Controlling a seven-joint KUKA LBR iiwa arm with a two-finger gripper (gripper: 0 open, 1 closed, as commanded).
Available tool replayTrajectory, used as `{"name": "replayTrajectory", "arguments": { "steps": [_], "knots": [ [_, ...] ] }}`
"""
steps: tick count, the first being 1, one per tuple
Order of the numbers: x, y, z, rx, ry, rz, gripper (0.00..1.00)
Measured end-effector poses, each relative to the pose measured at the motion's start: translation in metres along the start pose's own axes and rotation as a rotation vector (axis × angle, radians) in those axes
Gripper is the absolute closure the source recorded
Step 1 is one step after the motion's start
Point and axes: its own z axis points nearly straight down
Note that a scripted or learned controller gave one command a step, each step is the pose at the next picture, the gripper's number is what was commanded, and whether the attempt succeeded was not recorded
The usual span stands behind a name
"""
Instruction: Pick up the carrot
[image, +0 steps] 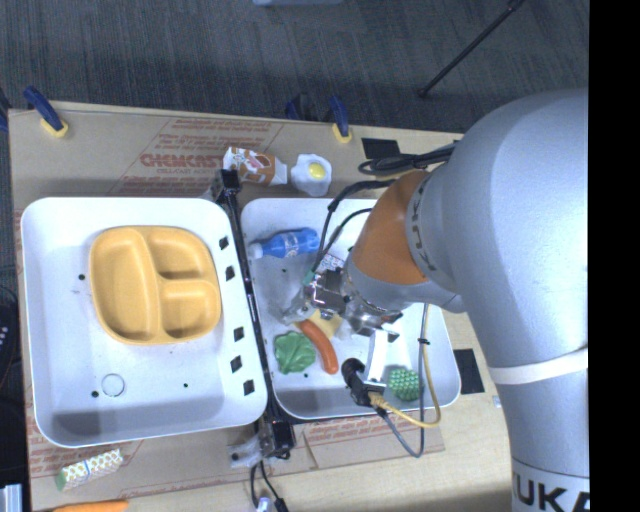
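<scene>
The carrot (321, 344) is a short orange stick lying at a slant on the floor of the right bin (440, 385), near its front. My gripper (318, 298) hangs over the middle of that bin, just above and behind the carrot's upper end. The grey wrist with its orange band (385, 240) covers much of the bin's right half. From this angle I can't make out whether the gripper touches the carrot.
A green leafy piece (293, 352) lies just left of the carrot. A green knobbly item (403, 381) sits at front right and a blue bottle (285, 243) at the back. The left bin (60, 400) holds a yellow divided plate (155, 282). Cables (400, 415) loop over the front rim.
</scene>
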Motion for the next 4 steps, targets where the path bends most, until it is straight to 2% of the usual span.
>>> {"name": "replayTrajectory", "arguments": {
  "steps": [1,2,3,4],
  "knots": [
    [-0.012,0.021,-0.151,-0.005,-0.001,-0.046,0.00],
    [0.007,-0.002,0.000,-0.001,0.001,0.074,0.00],
    [0.026,-0.065,-0.100,0.000,0.001,0.597,0.00],
    [0.055,-0.008,-0.100,-0.001,0.001,0.402,0.00]
  ]
}}
